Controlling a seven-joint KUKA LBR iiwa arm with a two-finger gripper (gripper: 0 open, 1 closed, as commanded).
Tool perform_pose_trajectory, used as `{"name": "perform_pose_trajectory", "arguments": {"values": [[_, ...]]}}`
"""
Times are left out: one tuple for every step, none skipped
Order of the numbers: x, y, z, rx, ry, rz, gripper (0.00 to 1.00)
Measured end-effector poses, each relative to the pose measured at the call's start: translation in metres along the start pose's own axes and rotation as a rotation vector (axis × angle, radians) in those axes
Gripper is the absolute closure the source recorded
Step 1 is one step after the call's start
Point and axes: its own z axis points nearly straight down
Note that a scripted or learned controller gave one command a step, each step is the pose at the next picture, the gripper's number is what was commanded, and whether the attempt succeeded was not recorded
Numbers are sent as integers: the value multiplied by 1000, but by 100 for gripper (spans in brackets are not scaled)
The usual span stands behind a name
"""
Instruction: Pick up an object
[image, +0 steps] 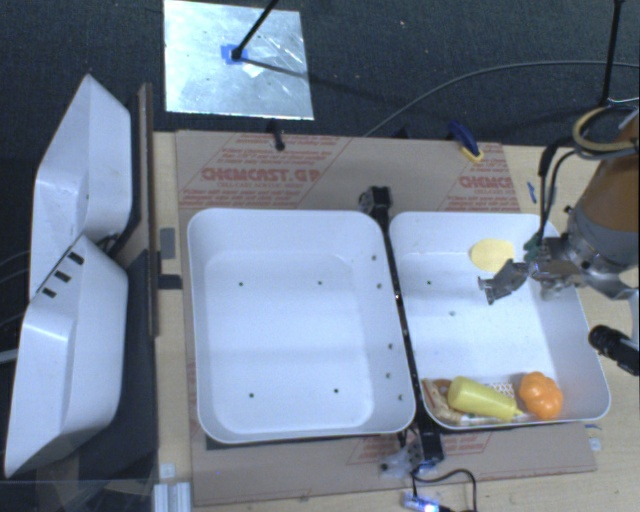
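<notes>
Nearby, fingers (505, 283), state unclear, hover beside a yellow disc (492, 254); orange ball (541, 395) well apart.

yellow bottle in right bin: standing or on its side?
On its side. The yellow bottle lies lengthwise along the right bin's near wall, beside the orange ball.

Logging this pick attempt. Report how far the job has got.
Done: nothing looks picked yet. The pale yellow disc lies in the right bin near its far side, and the yellow bottle and orange fruit lie along its near wall. In hand: the gripper sits low over the right bin, just beside the disc, with nothing visible between its fingers. Left: closing on an object and lifting it.
</notes>
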Motion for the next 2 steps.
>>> {"name": "perform_pose_trajectory", "arguments": {"values": [[0,1,-3,-7,-1,-1,0],[-4,-5,41,-3,0,0,0]]}}
